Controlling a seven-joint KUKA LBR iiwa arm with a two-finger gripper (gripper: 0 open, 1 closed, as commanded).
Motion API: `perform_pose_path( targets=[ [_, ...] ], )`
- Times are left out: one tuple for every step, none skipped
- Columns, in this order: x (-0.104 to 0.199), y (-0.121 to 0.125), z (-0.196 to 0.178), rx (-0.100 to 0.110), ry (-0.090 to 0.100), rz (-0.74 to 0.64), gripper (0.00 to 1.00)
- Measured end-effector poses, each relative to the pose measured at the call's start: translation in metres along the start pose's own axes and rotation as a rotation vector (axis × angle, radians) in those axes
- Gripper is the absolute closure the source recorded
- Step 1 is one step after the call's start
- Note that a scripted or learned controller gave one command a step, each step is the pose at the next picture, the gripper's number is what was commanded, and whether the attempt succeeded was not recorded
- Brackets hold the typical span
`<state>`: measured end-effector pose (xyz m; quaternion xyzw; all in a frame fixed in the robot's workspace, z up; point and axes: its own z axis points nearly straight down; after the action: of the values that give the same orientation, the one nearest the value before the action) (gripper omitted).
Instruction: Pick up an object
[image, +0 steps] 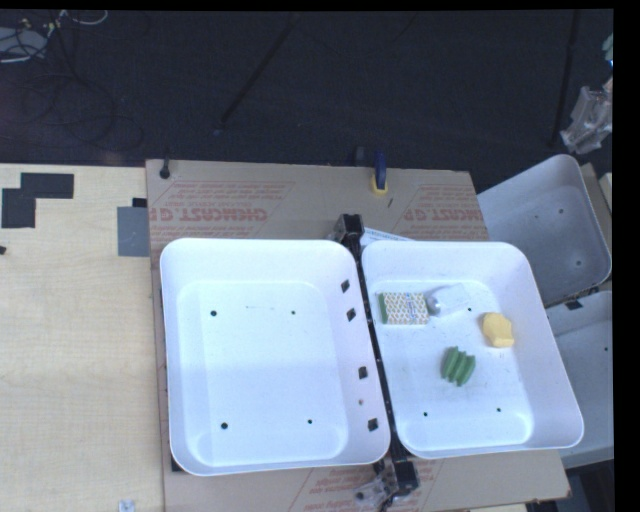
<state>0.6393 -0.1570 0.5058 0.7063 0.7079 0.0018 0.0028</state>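
The gripper (590, 120) sits beyond the right bin's (540, 290) far right corner; jaw state cannot be determined. The yellow object (498, 330) lies nearest it, by the bin's right edge.

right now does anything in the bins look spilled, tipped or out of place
Nothing stands out. The right bin holds a green ridged piece, a yellow block, a speckled green-and-white packet and a small clear item touching the packet; none looks spilled or broken. Both bins sit level, side by side.
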Motion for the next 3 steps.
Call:
perform_pose_path(
  targets=[
    [0.000, 0.005, -0.034, 0.005, 0.001, -0.002, 1.00],
    [0.059, 0.005, -0.004, 0.013, 0.004, -0.003, 1.00],
    [0.116, 0.002, 0.078, 0.018, 0.004, -0.003, 1.00]
  ],
)
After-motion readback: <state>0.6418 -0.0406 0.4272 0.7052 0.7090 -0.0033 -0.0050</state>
